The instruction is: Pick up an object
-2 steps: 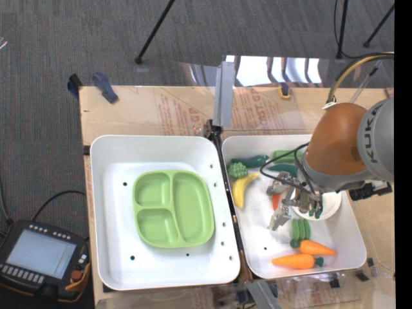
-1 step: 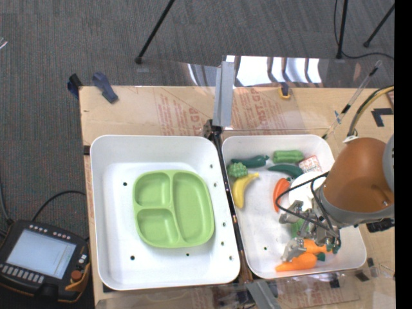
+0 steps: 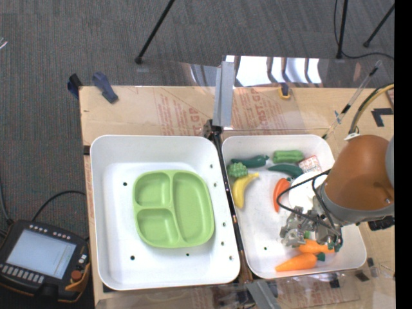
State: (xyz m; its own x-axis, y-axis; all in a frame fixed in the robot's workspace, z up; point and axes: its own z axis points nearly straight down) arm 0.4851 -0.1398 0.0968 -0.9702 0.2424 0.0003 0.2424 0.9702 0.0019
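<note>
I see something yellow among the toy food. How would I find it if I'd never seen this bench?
Look at the right-hand white bin, the one the grey and orange arm reaches into. Near its left wall, just below a small green broccoli-like toy, lies the toy banana. It is the only yellow piece; the others are green, red or orange.

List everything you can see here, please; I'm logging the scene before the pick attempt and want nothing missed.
white bins: 2, white, side by side on the bench
divided plate: 1, light green, in the left bin
banana: 1, yellow, right bin, left side
broccoli: 1, green, right bin, above the banana
dark green vegetables: 2, right bin, near the top
light green vegetable: 1, right bin, top
chilli pepper: 1, red-orange, right bin, middle
carrots: 2, orange, right bin, bottom right
teach pendant: 1, black, floor at lower left
arm: 1, grey and orange, over the right bin
gripper: 1, metal, just above the carrots
</note>
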